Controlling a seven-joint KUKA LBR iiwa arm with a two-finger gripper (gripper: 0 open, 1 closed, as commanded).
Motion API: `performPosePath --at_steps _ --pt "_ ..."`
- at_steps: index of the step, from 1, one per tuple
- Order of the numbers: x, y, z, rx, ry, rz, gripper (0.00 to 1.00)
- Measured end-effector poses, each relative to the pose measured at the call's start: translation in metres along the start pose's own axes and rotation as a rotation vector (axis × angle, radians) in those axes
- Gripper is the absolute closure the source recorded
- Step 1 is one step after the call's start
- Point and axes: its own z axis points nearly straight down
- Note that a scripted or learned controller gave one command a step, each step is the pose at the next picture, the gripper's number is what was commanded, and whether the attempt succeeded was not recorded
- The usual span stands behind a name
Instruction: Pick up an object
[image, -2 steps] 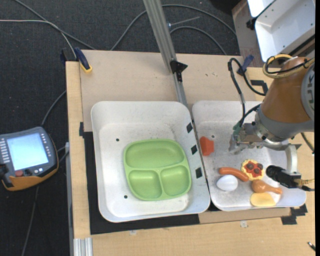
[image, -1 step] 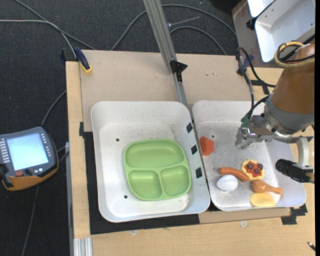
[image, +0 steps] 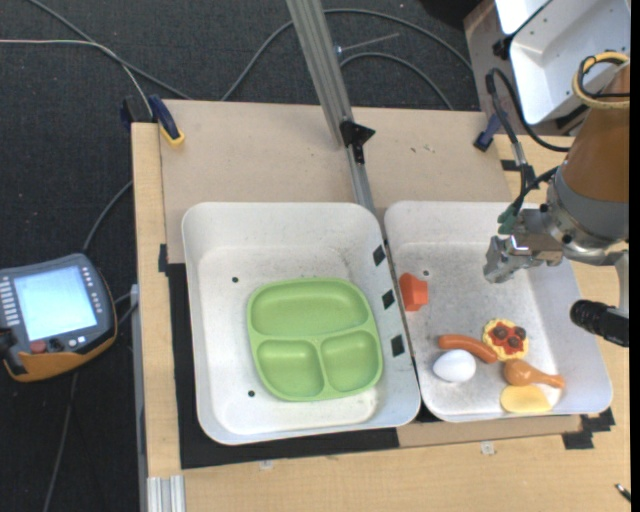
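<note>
My gripper (image: 500, 262) hangs right of frame centre over the right white bin (image: 440, 232); its grip state I cannot tell. The small orange block (image: 414, 291) lies left of it.

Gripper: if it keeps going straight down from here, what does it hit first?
Probably bare bin floor. The gripper sits above the toy food, with the orange block off to its side, though depth is unclear.

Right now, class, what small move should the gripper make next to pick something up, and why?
Probably move toward the view's bottom and descend: the gripper hovers over bare bin floor, while the toy pizza, sausage and egg lie nearer the front of the right bin.
</note>
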Motion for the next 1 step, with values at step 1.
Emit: performPosePath --at_steps 1 --pt "0.0358 0.022 0.0082 0.004 0.002 -0.002 1.0"
